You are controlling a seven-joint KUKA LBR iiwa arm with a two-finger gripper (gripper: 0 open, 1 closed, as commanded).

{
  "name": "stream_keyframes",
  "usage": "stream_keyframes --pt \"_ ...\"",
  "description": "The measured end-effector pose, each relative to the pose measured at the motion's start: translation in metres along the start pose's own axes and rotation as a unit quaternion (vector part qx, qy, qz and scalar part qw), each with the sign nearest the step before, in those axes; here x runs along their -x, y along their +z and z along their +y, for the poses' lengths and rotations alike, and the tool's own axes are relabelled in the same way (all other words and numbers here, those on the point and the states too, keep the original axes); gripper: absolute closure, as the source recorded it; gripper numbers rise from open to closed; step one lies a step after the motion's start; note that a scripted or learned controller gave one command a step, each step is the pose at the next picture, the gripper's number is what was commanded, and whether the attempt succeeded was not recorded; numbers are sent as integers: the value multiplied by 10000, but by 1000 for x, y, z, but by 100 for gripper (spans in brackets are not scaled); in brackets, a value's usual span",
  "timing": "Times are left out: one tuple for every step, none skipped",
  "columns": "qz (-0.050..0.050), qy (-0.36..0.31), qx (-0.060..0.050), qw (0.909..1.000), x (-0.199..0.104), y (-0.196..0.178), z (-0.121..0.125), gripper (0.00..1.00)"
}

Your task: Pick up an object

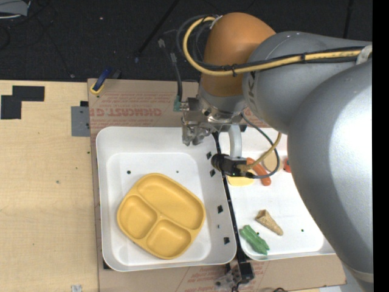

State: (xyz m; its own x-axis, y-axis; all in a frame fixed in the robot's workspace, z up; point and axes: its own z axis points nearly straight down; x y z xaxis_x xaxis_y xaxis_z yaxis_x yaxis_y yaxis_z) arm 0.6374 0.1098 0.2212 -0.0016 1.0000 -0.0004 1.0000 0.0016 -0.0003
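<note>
Divided tray [161,215]: yellow, smooth plastic, rounded, three compartments; flat in the left bin [104,163].
Gripper [193,136]: grey metal, beyond the tray's far right corner, holding nothing visible; whether open or closed, cannot tell.
Right of the tray, in the right bin [307,239]: knobbly green piece [255,240], tan wedge [269,222], small orange piece [262,171].

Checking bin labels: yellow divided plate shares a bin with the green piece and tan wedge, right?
No. The camera view shows the yellow divided plate in the left bin; the green piece and tan wedge lie in the right bin.
</note>
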Motion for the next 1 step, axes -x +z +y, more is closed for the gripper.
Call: stream_keyframes --pt "-1 -2 -2 10000 0 0 0 0"
